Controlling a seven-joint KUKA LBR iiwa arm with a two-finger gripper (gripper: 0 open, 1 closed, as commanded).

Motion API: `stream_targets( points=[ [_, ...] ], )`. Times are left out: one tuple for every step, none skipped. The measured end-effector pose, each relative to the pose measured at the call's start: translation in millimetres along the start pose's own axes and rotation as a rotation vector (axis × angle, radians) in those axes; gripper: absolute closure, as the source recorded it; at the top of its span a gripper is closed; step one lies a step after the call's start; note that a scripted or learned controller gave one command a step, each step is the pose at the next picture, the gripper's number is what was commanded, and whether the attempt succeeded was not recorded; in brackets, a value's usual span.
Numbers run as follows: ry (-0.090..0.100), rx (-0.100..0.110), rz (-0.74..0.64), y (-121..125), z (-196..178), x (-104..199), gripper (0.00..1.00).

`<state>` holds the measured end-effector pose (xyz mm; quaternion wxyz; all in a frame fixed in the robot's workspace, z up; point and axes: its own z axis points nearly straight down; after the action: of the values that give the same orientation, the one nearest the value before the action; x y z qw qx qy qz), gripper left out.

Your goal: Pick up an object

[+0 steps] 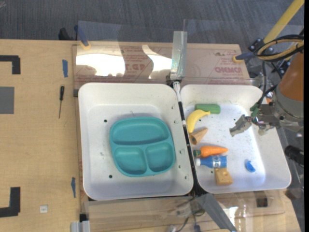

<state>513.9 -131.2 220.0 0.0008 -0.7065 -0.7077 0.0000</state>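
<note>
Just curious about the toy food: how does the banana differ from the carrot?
The banana is yellow and curved; the carrot is orange and straight. The banana lies nearer the bin's far side, by a green block; the carrot lies nearer, above a blue bottle. Both sit in the right bin.

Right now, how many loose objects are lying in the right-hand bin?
7. Along the left wall: green block, banana, cone, carrot, blue bottle. Tan block near the front; small blue piece front right. The gripper may hide more.

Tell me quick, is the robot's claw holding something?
Gripper: open, holding nothing, over the right bin.
</note>
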Motion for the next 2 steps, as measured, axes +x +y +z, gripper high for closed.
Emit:
stream_targets(
  points=[
    [0.0, 0.001, 0.028, -29, 126, 26, 0.0],
    [-0.002, -0.009, -0.002, 52, 132, 31, 0.0]
  ],
)
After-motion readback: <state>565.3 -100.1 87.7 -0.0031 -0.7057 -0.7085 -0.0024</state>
